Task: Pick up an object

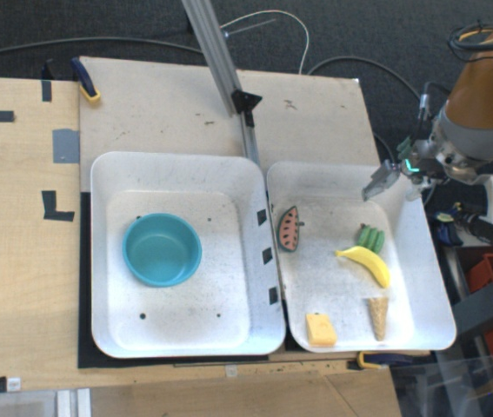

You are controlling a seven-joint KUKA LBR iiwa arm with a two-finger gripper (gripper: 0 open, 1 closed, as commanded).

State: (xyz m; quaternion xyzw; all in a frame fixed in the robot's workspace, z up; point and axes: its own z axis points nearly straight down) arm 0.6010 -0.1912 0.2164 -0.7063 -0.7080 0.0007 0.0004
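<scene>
Hovering at the far right rim of the right bin (pixel 429 250), your gripper (pixel 383 181) sits above the bin's upper right corner, apart from every object. Whether the jaws are open or closed, you cannot tell from this angle; nothing shows between them, so log no grasp.

Candidates all lie in the right bin. A yellow banana (pixel 366 263) rests near the middle, its upper end just beside a small green piece (pixel 371 237). A watermelon slice (pixel 289 228) lies against the bin's left wall, close to the divider. An ice-cream cone (pixel 377 316) and a yellow cheese block (pixel 320 329) sit along the near edge, apart from each other. The left bin (pixel 107 320) holds a teal bowl (pixel 163 248).

Judgement: you are at the approach stage, pick not yet begun. The green piece and banana are nearest the gripper, but their closeness risks a nudge or a double contact. The slice hugging the wall leaves little room for a finger on that side. The cone and cheese stand freer.
</scene>
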